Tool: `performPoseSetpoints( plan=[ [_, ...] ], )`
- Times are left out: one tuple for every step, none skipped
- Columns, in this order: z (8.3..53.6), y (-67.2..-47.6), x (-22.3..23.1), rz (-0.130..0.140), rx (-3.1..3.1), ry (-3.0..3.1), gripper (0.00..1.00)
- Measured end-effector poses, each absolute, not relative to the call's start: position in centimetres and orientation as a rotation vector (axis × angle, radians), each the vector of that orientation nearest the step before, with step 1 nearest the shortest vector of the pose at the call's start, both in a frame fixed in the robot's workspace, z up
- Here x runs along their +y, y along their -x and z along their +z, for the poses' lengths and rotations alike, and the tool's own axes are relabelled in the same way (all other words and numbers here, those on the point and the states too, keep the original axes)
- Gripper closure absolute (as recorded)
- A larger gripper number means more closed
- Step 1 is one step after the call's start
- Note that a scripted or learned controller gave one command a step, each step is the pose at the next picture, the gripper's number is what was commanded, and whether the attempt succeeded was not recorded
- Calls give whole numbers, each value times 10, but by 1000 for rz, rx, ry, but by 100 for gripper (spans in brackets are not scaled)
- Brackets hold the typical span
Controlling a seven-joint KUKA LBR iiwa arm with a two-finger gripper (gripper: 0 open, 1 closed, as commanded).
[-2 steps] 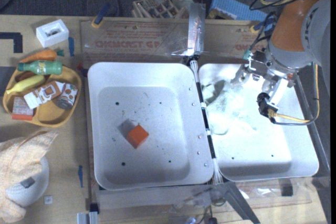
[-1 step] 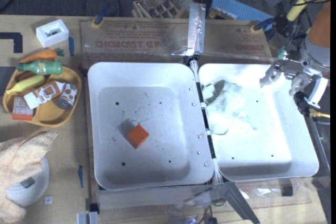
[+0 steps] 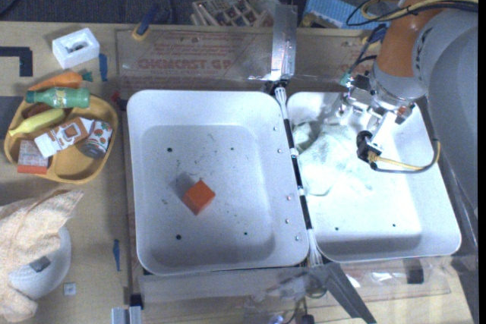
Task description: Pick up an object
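Note:
An orange cube (image 3: 200,196) lies on the floor of the left bin (image 3: 152,133), a little left of its middle, with a small grey shadow patch beside it. My gripper (image 3: 339,112) is low over the far left part of the right bin (image 3: 425,231), blurred, under the grey wrist and orange band (image 3: 401,49). Just below and left of it lies a pale, whitish-green thing (image 3: 313,142) against the bin's left wall; its shape is unclear. The gripper is well away from the orange cube, across the wall between the bins.
A yellow and black cable (image 3: 383,158) hangs from the wrist over the right bin. A yellow bowl of toy food (image 3: 61,136) and a cloth (image 3: 34,239) lie left of the bins. A clear panel (image 3: 197,57) stands behind them.

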State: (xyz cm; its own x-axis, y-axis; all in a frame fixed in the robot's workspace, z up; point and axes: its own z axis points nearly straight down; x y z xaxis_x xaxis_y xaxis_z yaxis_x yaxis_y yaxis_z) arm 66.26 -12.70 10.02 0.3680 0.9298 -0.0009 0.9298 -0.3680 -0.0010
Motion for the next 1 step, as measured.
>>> performPoseSetpoints(
  plan=[
    [88, -627, -119, -6, -1726, 2630, 0]
  ],
)
